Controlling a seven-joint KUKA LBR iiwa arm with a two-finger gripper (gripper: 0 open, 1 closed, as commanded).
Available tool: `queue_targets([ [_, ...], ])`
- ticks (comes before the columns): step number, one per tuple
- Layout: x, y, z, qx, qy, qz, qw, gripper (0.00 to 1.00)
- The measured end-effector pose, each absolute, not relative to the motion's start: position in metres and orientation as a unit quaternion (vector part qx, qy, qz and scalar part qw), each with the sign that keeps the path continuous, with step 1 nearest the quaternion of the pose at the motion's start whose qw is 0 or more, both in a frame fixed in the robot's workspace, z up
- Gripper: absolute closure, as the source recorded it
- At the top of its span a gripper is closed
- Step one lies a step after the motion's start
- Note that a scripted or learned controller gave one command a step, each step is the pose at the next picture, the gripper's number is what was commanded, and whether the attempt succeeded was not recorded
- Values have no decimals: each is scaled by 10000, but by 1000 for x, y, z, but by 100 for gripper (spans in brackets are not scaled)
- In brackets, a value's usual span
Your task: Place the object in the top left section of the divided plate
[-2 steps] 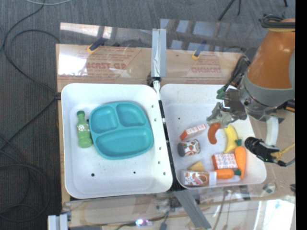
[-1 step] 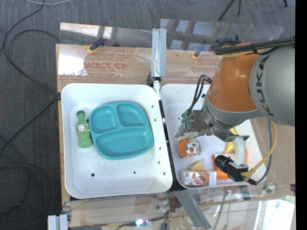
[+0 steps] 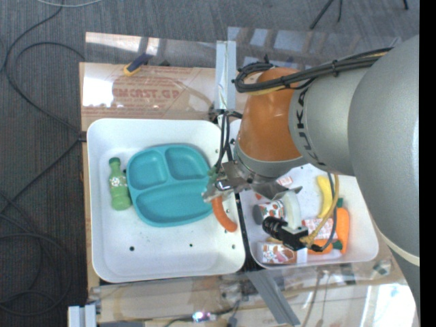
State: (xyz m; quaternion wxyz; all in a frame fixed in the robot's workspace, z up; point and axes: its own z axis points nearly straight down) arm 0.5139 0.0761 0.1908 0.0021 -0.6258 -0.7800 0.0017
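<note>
2 white bins; 1 teal divided plate; 1 green bottle; 1 orange sausage; 1 banana; 1 carrot; 1 arm.

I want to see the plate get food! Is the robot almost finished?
Not yet. The teal divided plate has nothing in its sections. The gripper is at the plate's right edge, with an orange sausage-like piece just below it. Placing something in the top left section is left.
</note>
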Motion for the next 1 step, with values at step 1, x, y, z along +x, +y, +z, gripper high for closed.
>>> queue_targets([
  [1, 482, 122, 184, -6007, -7995, 22, 19, 100],
])
